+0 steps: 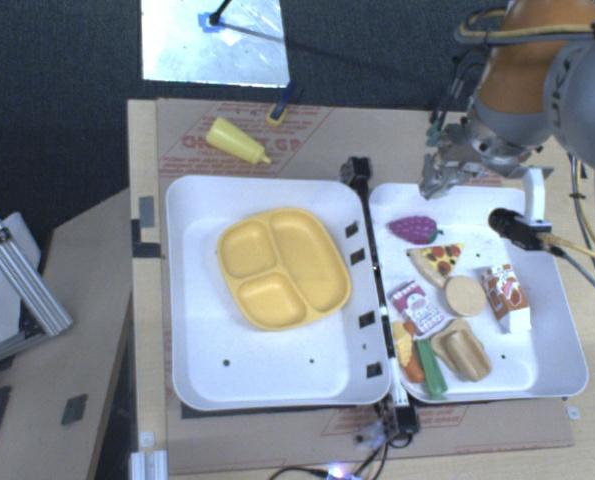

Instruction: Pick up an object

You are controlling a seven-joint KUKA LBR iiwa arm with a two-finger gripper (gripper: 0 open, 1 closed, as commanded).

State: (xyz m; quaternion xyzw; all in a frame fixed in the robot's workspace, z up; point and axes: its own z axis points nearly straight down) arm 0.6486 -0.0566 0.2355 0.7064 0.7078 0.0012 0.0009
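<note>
The right bin [557, 363] holds toy foods: a purple grape bunch [414, 230], a pizza slice [437, 261], a tan round disc [465, 295], a small printed carton [505, 298], a red-and-white packet [417, 308], a hot dog bun [464, 353] and a green stick [432, 370]. My gripper [440, 183] hangs over the bin's far-left corner, just above and behind the grapes. Nothing shows in it. The grey arm with its orange band [527, 58] comes in from the upper right.
The left bin [202, 368] holds a yellow divided plate [282, 266]. A yellow mustard bottle [235, 140] lies on the cardboard behind the bins. A shiny foil sheet [215, 28] lies further back. A black fitting [517, 230] juts over the right bin's far-right part.
</note>
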